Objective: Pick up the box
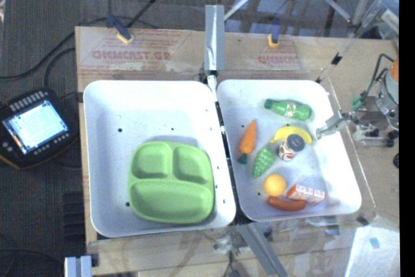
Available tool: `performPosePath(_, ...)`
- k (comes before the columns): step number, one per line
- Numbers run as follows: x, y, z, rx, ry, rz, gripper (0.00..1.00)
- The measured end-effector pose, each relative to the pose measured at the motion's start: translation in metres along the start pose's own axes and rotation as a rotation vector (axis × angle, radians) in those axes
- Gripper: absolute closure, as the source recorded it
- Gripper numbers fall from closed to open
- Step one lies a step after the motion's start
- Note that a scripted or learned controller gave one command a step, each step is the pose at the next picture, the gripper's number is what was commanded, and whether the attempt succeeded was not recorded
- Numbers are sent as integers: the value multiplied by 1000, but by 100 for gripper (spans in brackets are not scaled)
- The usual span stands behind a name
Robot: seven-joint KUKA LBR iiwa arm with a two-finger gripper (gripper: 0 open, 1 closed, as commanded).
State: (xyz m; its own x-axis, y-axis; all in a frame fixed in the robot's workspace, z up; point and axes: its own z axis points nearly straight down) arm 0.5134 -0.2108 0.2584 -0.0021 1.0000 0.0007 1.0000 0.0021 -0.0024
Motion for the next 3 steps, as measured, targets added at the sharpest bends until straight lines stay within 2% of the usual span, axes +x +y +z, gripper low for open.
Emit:
performPosePath(1,37,45,80,0,0,-100,0)
performPosePath(2,23,13,168,-14,-4,-114,0)
performPosePath(3,12,71,169,-12,-5,38,0)
